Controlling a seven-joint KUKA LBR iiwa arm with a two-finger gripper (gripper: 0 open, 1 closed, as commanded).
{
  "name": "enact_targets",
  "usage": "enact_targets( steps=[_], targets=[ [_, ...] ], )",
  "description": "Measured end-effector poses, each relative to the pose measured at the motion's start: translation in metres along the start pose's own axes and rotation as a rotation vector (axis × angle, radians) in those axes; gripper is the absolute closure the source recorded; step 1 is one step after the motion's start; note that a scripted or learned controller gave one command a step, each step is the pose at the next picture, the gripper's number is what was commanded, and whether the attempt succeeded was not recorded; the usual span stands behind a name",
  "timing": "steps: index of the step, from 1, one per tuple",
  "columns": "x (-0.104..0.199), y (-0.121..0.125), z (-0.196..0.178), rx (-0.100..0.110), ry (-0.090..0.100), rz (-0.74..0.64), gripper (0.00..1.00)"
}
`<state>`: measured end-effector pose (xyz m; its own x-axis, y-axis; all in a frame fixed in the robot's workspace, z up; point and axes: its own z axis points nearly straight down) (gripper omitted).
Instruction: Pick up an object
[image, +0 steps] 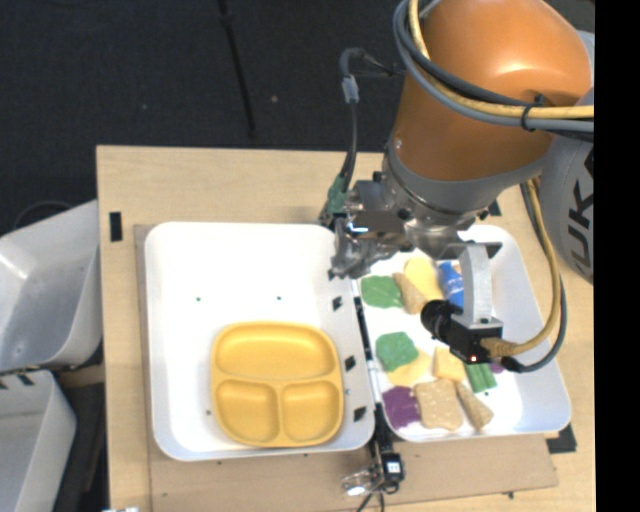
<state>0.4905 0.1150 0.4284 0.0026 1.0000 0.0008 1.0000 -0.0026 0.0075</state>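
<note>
In the right bin (530, 395), a green food piece (380, 291) is seen just beside the jaws; their state can't be told tbh.

Your arm (455, 185) reaches in from the right, with its orange band (490, 70) bulking large above the far edge of the bench and the grey wrist angled steeply down. Your gripper (348, 250) hangs low at the far left corner of the right bin (535, 395), just beside the rim it shares with the left bin (190, 270).
</note>
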Motion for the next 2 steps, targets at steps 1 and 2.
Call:
enact_targets(
  steps=[1, 2],
  targets=[
    [0.002, 0.0, -0.007, 0.005, -0.002, -0.015, 1.0],
    [-0.079, 0.121, 0.112, 0.011, -0.008, 0.006, 1.0]
  ],
)
